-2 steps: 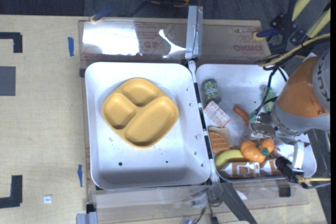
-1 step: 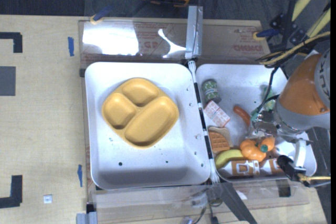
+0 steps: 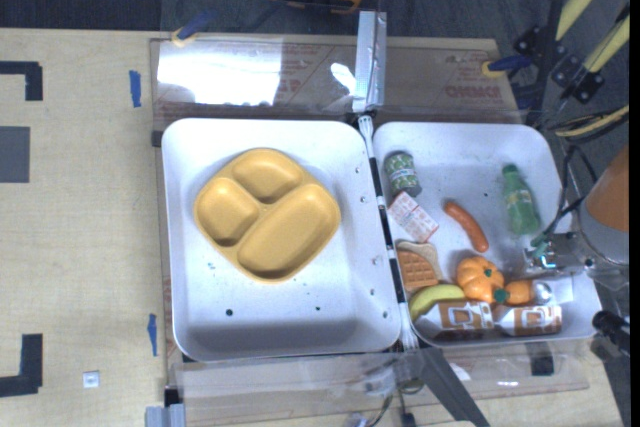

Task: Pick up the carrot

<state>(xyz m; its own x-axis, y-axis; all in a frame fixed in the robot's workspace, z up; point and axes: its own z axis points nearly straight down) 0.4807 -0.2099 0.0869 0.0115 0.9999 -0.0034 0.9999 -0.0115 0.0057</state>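
Carrot (image 3: 467,226) lying untouched in right bin (image 3: 455,144), among other items. Claw (image 3: 547,255) hovering near bin's right edge; state impossible to tell. Grasp, lift remaining.

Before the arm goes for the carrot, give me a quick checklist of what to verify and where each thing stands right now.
1. Carrot in plain sight in the right bin: ok.
2. Room around the carrot: ok. It lies apart from the green bottle and the wrapped snack.
3. Lookalikes: not ok. An orange pumpkin sits just below the carrot.
4. Gripper over the carrot: not ok. It sits to the carrot's right, near the bin's right rim.
5. Finger state: cannot tell.
6. Yellow divided plate out of the way in the left bin: ok.
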